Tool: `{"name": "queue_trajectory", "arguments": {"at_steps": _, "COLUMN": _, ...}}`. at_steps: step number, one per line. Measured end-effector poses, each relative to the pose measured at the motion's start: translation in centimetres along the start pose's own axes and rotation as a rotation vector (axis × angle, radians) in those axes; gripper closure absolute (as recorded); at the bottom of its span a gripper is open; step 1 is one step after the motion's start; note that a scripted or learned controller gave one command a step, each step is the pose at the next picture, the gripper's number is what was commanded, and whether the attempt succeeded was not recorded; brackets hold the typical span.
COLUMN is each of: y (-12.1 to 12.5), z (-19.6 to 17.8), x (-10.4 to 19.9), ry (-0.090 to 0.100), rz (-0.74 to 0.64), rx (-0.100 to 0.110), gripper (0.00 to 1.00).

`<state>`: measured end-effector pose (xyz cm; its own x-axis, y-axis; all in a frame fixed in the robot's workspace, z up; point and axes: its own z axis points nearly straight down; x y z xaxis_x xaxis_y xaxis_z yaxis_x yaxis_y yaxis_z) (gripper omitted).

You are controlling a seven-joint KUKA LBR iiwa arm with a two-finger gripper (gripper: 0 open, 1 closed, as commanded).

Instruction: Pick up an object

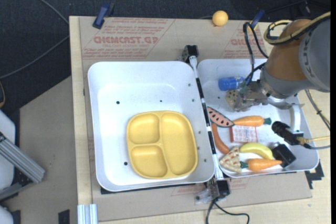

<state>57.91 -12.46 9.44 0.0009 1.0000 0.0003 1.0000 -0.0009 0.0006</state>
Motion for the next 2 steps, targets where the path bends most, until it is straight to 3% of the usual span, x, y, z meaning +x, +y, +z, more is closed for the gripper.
{"name": "queue_trajectory", "arguments": {"at_steps": 1, "y": 0.0, "z": 0.0, "x": 0.0, "ry": 0.000, "rz": 0.000, "rx": 0.000, "gripper": 0.00}}
{"name": "queue_trajectory", "arguments": {"at_steps": 2, "y": -4.4, "z": 1.0, "x": -0.2, "ry": 0.000, "rz": 0.000, "rx": 0.002, "gripper": 0.00}}
